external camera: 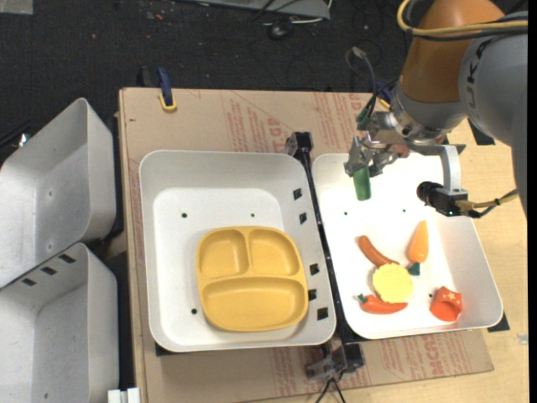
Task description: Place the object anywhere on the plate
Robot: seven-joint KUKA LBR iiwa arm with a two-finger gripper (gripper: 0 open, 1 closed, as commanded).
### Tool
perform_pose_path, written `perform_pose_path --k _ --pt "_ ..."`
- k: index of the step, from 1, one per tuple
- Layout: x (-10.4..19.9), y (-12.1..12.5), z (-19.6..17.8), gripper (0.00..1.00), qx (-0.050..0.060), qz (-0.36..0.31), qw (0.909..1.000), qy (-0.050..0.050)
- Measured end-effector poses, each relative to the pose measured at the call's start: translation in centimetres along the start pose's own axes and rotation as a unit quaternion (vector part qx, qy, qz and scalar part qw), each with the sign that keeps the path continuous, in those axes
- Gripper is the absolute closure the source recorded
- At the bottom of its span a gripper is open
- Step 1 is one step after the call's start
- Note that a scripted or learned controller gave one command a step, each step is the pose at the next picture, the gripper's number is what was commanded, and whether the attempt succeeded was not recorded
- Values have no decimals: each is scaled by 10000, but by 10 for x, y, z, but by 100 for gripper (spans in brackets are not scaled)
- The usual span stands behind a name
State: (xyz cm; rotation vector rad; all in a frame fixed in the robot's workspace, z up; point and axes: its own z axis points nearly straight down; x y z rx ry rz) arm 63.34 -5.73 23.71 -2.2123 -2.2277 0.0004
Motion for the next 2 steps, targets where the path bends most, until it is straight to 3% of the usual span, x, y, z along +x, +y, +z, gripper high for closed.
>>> perform_pose_path --k 2 --pt "95 -47 17 100 15 1 10000 1"
